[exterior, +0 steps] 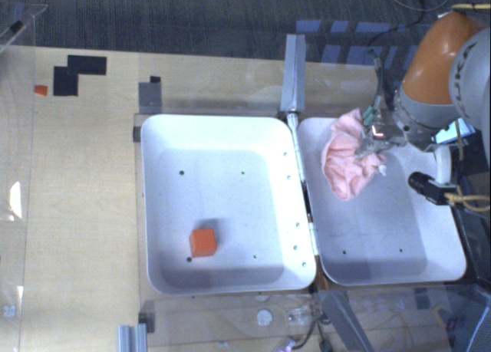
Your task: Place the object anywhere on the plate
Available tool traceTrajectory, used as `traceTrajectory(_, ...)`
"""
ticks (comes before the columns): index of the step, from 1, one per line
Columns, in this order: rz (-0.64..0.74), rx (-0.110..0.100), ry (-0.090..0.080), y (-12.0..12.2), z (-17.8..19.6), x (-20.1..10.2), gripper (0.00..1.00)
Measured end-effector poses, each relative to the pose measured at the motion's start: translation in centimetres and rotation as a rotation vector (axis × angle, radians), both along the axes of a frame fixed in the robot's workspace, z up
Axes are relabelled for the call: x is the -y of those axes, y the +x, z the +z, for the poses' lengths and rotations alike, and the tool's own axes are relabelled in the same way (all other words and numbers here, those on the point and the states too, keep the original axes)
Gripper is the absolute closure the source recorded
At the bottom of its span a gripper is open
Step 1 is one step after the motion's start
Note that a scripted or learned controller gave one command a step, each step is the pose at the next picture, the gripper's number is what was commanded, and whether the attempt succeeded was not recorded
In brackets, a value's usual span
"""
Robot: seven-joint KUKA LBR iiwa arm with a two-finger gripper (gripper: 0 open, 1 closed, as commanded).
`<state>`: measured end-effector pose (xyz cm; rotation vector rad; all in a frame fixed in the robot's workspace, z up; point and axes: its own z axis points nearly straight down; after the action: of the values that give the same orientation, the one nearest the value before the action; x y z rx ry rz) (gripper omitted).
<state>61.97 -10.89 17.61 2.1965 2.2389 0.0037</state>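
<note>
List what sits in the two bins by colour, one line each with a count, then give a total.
Orange: 1, the orange block in the left bin
Pink: 1, the pink cloth in the right bin, at the gripper
Total: 2

two bins side by side on surface (pixel 77 212), block (pixel 203 242) in left bin (pixel 222 136) near its front-left, cloth (pixel 349 160) in right bin (pixel 399 266) at its back-left, end effector (pixel 374 134) at cloth's right edge
</note>
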Motion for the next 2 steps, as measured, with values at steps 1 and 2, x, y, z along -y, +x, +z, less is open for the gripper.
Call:
traceTrajectory(1, 0.009, 0.004, 0.0, 0.2, 5.0, -0.2, 1.0)
traceTrajectory(2, 0.413, 0.001, -0.001, 1.3, 4.8, -5.1, 1.0)
